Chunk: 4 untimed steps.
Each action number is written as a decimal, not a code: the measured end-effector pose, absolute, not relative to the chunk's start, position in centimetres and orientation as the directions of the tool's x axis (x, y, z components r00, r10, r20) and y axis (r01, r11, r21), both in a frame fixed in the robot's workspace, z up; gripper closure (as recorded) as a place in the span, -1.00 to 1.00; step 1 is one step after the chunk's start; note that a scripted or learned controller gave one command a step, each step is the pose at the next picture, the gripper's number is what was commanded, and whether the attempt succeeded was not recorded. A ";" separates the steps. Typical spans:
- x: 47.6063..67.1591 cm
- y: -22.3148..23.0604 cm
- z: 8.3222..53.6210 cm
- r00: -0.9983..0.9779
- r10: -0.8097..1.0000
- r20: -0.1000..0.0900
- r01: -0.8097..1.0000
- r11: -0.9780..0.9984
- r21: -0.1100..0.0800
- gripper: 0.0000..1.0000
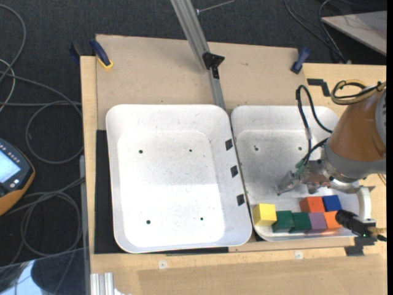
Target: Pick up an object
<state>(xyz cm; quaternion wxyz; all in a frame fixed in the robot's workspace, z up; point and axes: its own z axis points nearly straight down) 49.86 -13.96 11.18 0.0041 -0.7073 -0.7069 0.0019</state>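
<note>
Several coloured blocks lie packed along the near edge of the right bin (270,134): a yellow block (265,213), a green block (284,220), a darker green block (301,221), a purple block (317,221) and an orange block (332,219). Just behind them sit a red block (314,204) and a blue block (331,201). My gripper (295,180) hangs low in the right bin, just beyond and left of the red block, above bare bin floor. The wrist hides part of it. I see no block in its grasp.
The left bin (166,177) adjoins the right bin across a ridge with black clips (233,171). A slanted metal pole (196,35) rises from the far side of that ridge. Blue clamps (101,54) hold the bench board. Cables (307,112) trail over the right bin's far corner.
</note>
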 end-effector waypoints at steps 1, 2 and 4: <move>50.1 -13.9 12.6 0.000 1.000 0.002 1.000 0.000 0.002 1.00; 51.0 -14.5 17.4 -0.001 1.000 -0.002 1.000 0.001 0.007 1.00; 51.4 -14.3 25.4 -0.002 1.000 -0.001 1.000 0.002 0.006 1.00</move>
